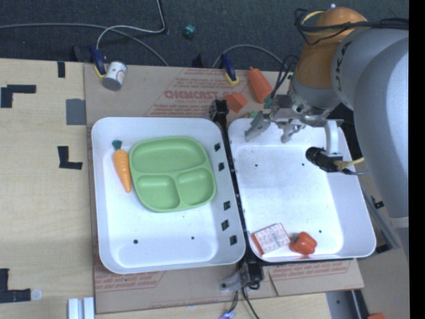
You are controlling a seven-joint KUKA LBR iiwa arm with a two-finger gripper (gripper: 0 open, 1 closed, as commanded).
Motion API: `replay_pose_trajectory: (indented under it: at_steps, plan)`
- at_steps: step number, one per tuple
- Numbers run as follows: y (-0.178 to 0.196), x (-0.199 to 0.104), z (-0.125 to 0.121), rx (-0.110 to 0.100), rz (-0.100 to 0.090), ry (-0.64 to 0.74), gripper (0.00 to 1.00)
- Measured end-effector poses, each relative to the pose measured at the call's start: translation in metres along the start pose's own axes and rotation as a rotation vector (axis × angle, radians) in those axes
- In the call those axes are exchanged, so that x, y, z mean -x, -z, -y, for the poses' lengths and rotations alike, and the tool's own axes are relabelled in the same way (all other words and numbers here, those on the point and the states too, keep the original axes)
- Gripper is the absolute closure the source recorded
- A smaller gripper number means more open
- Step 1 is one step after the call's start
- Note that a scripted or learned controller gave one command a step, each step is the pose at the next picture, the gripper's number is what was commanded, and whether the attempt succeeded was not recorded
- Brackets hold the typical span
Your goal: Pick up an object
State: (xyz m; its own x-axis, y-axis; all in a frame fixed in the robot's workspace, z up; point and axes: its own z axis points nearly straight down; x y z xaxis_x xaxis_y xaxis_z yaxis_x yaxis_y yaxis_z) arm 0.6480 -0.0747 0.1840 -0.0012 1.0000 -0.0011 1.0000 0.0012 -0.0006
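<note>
Plenty of bare floor in the right bin (299,185), with just a red pepper (303,243) and a small patterned packet (269,238) tucked side by side against the near rim. Gripper (271,131) up over the far-left corner of that bin, fingers spread open, nothing between them. Left bin (106,198) more crowded: green divided plate (174,174) in the middle, toy carrot (121,168) just beside it.

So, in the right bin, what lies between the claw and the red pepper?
In the camera view, nothing lies between them: bare white floor of the right bin runs from the claw at the far end to the red pepper near the front wall.
</note>
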Motion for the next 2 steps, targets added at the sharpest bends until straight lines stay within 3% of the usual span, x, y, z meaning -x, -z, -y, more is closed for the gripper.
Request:
replay_pose_trajectory:
  at_steps: [2]
  plan:
    - [0.0000,-0.0001,0.0000,0.000,0.000,0.000,0.00]
